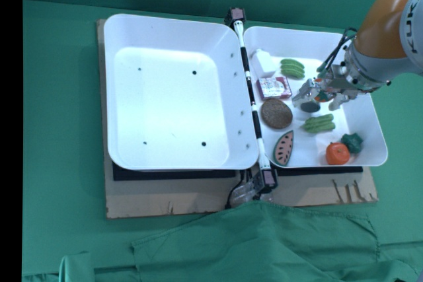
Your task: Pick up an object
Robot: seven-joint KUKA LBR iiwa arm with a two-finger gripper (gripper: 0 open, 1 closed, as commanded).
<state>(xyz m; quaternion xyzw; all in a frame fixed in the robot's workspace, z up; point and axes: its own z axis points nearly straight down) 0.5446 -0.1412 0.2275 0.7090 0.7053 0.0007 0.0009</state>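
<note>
While the grey arm with its orange band reaches in from the right, its gripper hangs low inside the right bin, over the middle of that bin's floor. Its metal fingers look spread rather than pressed together, and a small dark round object lies just below them; whether it is touched or pinched I cannot tell, since nothing shows clearly held between the fingers.

Around the gripper the right bin holds several toy foods. A green pickle-like piece lies toward the far side, just beside a small white bottle-shaped object near the bin's left wall. Below these sits a pink-and-white packet, and just below that a brown round cookie-like disc. A second green ridged piece lies near the gripper's lower side. A watermelon slice rests at the near left corner, and an orange fruit sits at the near right, touching a dark green leafy piece.

Left of it, the left bin stands side by side with the right one, the two joined along a white-and-black rod. Both bins rest on a brown cardboard sheet on the green-covered table, with loose green cloth bunched along the near edge.
</note>
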